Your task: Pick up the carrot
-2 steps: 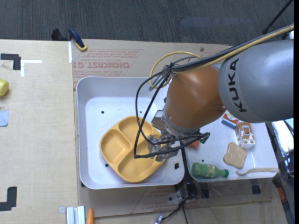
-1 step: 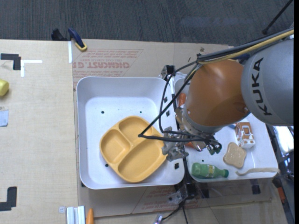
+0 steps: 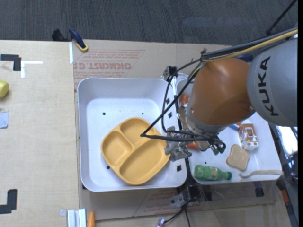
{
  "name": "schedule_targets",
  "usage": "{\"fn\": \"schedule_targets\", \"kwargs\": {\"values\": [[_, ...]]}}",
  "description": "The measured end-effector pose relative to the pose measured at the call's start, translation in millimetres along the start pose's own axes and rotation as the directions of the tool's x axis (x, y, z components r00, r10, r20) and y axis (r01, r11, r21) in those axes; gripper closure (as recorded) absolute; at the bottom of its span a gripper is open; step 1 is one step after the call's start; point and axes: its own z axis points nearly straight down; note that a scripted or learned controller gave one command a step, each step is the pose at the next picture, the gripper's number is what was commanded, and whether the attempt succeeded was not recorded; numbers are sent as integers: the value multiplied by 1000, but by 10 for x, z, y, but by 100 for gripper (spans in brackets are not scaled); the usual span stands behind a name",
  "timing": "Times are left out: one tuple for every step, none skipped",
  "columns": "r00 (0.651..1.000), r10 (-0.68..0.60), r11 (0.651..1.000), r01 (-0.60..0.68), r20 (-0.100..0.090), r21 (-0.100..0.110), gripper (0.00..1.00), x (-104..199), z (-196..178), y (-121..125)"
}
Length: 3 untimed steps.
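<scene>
Carrot (image 3: 194, 146) (orange, mostly hidden) just right of pincer (image 3: 176, 151), finger state unclear

We're seeing the hand (image 3: 177, 151) hanging over the divide between bins, beside the yellow tray (image 3: 134, 150); green bottle (image 3: 211, 173) and toast (image 3: 237, 157) lying right.

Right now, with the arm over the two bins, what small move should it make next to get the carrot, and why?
Probably nudge the gripper toward the right bin. It sits above the edge of the yellow plate, while the orange bit that may be the carrot, mostly hidden under the arm, lies just beyond it.
</scene>
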Motion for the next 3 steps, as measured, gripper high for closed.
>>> {"fn": "schedule_targets", "kwargs": {"values": [[1000, 0, 1000, 0, 0, 0, 0, 0, 0, 0], [997, -79, 997, 79, -2, 0, 0, 177, -6, -695], [881, -473, 881, 473, -1, -4, 0, 130, 92, -601]]}}
